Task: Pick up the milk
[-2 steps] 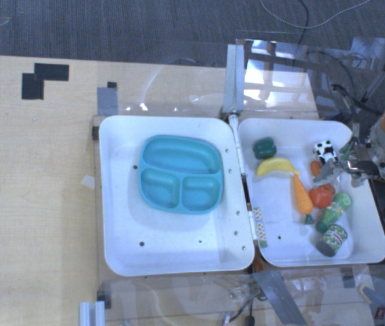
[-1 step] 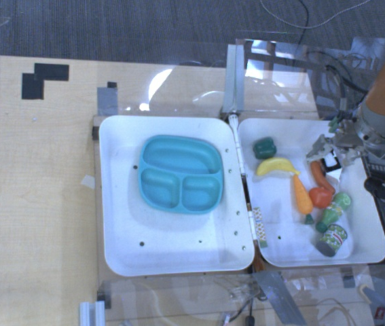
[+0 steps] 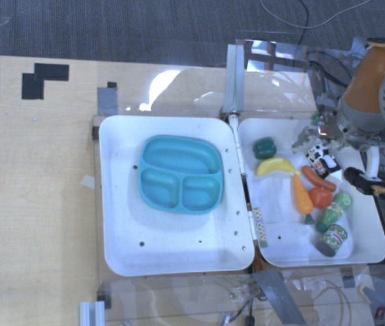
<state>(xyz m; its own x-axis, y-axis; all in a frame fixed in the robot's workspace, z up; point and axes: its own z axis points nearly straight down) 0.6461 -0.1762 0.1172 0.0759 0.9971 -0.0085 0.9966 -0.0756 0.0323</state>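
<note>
Item: milk carton [image 3: 323, 160], small, black-and-white cow pattern. Location: right bin [image 3: 273, 243], far right side, just above the hot dog [image 3: 318, 178] and tomato [image 3: 320, 197], directly under the gripper [image 3: 320, 136]. We judge it a light, stiff toy, smooth-sided and liable to slip; we would pinch across its flat faces, mid-height. Jaw state: we cannot tell. Neighbours crowd its near side.

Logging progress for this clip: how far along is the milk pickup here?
Done: the arm has reached into the right bin, with the pincer low over the milk, a black-and-white carton near the bin's far right side. In hand: nothing visibly gripped; the carton seems to rest in the bin beside the red pepper. Left: grasp and lift.
</note>
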